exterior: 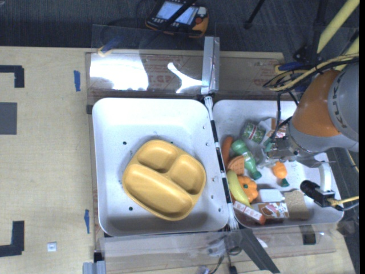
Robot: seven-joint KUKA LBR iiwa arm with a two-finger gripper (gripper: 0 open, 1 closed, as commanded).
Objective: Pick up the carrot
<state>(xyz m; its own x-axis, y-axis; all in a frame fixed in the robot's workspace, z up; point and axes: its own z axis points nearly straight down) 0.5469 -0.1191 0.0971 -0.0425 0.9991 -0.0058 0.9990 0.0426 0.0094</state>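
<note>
The carrot [227,148] is a slim orange piece lying along the left wall of the right bin [228,112], with a green leafy end [239,147] beside it. My gripper [274,152] hangs over the middle of the right bin, to the right of the carrot and apart from it, below the orange wrist band [317,112]. A small orange chunk [279,170] lies just under and in front of the gripper. The view shows nothing held by the gripper.
The right bin is crowded: a green can [252,133], a banana [237,188], an orange pepper-like piece [250,186], a red-and-white packet [268,210] and a brown block [295,201]. A large yellow bread-shaped object [164,178] sits in the left bin [108,153].
</note>
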